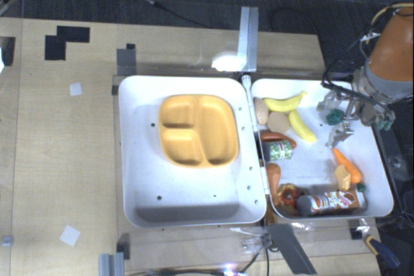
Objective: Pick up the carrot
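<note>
Lying at a slant near the right wall of the right bin (387, 198), the carrot (347, 165) is resting with its narrow tip pointing up and left toward the gripper (341, 131) and its thicker end running down and right, close beside a small yellowish block (342, 176). The arm (391, 55) is reaching in from the right, and the gripper is hanging just above the carrot's tip, gripping nothing; whether it is open or closed I cannot tell from this slant. Two bananas (292, 112) are sitting well up and left of it, and a bottle (334, 201) is lying along the bin's near edge below the carrot. A yellow divided plate (196, 129) is sitting in the left bin (139, 158).

Judging by its look, the carrot is probably a light, rigid toy piece with a smooth skin, so it is likely to slide or roll away if pinched near the tapering tip. The better hold seems to be across the thicker middle, jaws set square to its long axis, coming down clear of the yellowish block so that neighbour is not being nudged
</note>
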You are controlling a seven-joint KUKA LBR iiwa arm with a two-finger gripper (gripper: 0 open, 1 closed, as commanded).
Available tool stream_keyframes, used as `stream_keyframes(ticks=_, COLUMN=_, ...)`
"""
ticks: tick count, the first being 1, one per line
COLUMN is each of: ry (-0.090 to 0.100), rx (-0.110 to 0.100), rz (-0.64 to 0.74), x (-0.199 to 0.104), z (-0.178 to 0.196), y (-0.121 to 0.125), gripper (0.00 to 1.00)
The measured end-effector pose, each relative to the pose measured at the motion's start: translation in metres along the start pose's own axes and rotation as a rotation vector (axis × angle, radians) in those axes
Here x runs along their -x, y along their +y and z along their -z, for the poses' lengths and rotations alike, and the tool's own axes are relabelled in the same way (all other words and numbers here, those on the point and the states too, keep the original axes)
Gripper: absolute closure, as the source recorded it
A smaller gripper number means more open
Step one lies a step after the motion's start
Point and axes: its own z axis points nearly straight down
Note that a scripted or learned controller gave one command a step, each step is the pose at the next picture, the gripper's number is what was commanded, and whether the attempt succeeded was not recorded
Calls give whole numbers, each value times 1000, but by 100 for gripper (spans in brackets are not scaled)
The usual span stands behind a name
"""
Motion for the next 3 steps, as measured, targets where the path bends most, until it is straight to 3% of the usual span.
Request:
stream_keyframes(ticks=1, ry=-9, rx=0, rz=-203, x=-12, z=-76, y=-27, gripper=0)
stream_keyframes(ticks=2, ry=-8, rx=0, rz=-257, x=-70, z=-75, y=-11, gripper=0)
stream_keyframes(ticks=3, ry=-20, rx=-2, rz=-251, x=-66, z=-61, y=-11, gripper=100)
